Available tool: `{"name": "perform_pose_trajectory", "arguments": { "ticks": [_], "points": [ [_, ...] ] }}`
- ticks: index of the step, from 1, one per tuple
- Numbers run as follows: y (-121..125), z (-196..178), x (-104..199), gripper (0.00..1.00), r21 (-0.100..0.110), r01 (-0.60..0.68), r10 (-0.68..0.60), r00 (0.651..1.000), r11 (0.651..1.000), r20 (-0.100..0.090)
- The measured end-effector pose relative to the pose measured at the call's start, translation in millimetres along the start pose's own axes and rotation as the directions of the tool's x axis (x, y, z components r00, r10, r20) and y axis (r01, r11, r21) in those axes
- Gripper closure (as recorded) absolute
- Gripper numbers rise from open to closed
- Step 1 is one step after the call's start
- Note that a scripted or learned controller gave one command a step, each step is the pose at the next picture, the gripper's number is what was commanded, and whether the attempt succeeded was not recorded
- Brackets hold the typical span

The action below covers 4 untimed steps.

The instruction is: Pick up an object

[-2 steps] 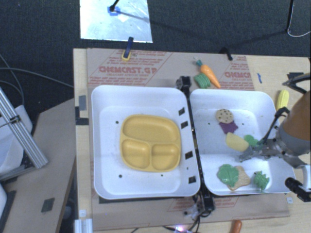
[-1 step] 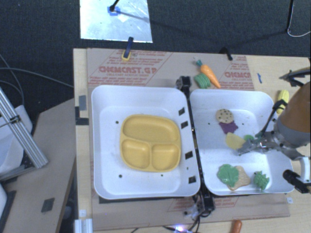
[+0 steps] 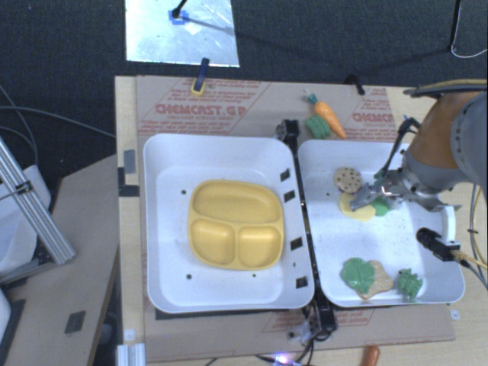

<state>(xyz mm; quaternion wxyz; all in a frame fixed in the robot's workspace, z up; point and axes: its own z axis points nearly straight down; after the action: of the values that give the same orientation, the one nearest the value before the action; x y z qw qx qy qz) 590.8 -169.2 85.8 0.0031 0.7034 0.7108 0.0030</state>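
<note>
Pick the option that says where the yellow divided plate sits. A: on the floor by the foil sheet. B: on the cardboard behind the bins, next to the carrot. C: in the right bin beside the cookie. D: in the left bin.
D: the yellow divided plate lies in the middle of the left bin, while the cookie is in the right bin and the carrot lies on the cardboard behind.

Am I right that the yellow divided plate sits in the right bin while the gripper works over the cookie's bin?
Not quite: the yellow divided plate sits in the left bin, as the camera view shows. The gripper is indeed over the right bin, beside the cookie.
</note>
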Motion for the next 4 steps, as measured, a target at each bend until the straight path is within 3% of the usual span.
{"name": "perform_pose_trajectory", "arguments": {
  "ticks": [1, 2, 3, 4],
  "points": [
    [-79, -21, -39, 0.0, 0.011, -0.016, 0.016, 1.0, 1.0, 0.0],
    [-11, -61, -37, 0.0, -0.001, -0.003, 0.003, 1.0, 1.0, 0.004],
    [-109, -51, -37, 0.0, 0.015, -0.014, 0.015, 1.0, 1.0, -0.002],
    [-69, 4, -36, 0.0, 0.008, -0.005, 0.005, 1.0, 1.0, 0.001]
  ]
}}
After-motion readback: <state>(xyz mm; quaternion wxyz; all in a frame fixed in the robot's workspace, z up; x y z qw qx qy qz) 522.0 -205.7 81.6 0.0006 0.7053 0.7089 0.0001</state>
